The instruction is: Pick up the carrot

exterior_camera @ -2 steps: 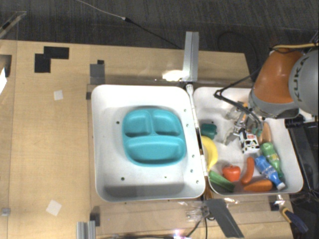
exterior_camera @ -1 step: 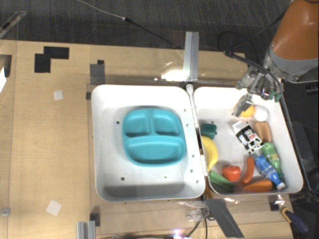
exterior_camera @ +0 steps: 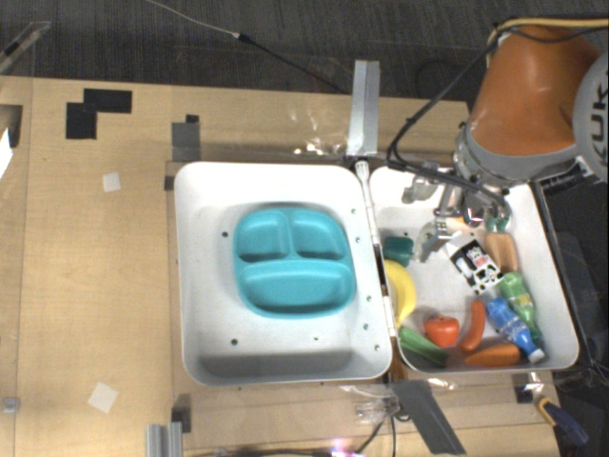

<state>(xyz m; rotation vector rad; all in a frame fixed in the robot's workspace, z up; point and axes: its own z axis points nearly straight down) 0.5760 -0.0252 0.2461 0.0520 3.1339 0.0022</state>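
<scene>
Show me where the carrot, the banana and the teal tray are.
carrot (exterior_camera: 493, 355): camera view, middle of its orange body.
banana (exterior_camera: 403, 291): camera view, middle of its yellow curve.
teal tray (exterior_camera: 290, 284): camera view, floor of its large compartment.

One camera hangs fixed above the bench (exterior_camera: 86, 284), looking down at a slant. It takes in both bins (exterior_camera: 205, 255), fairly near.

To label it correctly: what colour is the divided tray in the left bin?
Turquoise blue tray, seen in the camera view.
</scene>
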